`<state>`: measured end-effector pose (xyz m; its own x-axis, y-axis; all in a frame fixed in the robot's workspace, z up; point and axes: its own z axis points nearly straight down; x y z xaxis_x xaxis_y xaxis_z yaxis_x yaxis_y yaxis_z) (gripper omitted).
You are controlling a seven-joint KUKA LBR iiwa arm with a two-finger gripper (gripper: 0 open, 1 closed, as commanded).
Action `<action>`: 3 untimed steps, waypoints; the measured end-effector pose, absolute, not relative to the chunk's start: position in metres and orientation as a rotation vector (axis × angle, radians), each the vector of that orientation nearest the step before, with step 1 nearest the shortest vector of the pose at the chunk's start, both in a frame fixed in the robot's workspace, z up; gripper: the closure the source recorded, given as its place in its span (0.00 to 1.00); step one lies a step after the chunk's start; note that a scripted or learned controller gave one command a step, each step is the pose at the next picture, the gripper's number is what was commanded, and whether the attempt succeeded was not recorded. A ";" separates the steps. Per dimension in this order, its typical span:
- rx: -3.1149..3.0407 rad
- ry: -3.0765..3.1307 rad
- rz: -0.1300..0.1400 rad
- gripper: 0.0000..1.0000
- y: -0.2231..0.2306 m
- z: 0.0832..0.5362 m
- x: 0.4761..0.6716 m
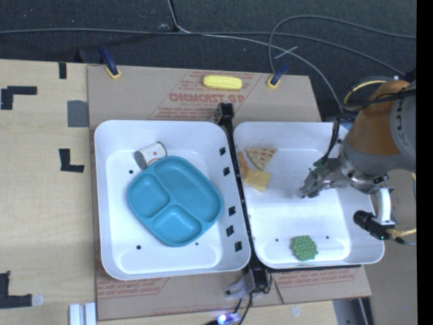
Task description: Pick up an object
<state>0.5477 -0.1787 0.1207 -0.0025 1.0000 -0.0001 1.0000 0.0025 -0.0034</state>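
Observation:
My gripper [310, 188] hangs over the middle of the right bin [338, 135], fingers pointing down toward the bin floor with nothing seen between them. To its left lie a tan waffle-like wedge [260, 156] and a yellow cheese-like block [255, 179] near the bin's left wall. A green bumpy ball [304, 247] rests by the front wall. The left bin [108, 202] holds a blue divided plate [174, 199] and a small white cup [150, 154] lying on its side.
A yellow corn-like piece [222, 82] lies on the cardboard behind the bins. Black clips [225, 112] join the two bins along the middle. Cables run across the dark back area. The arm's body [379, 141] overhangs the right bin's right side.

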 end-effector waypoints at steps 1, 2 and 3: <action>-2.222 -2.224 -0.002 1.00 -0.179 0.165 0.542; -2.223 -2.226 -0.003 1.00 -0.179 0.213 0.543; -2.214 -2.226 0.000 1.00 -0.130 0.206 0.544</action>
<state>0.5443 -0.1301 0.2055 -0.0052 1.0000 0.0013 1.0000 0.0053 -0.0015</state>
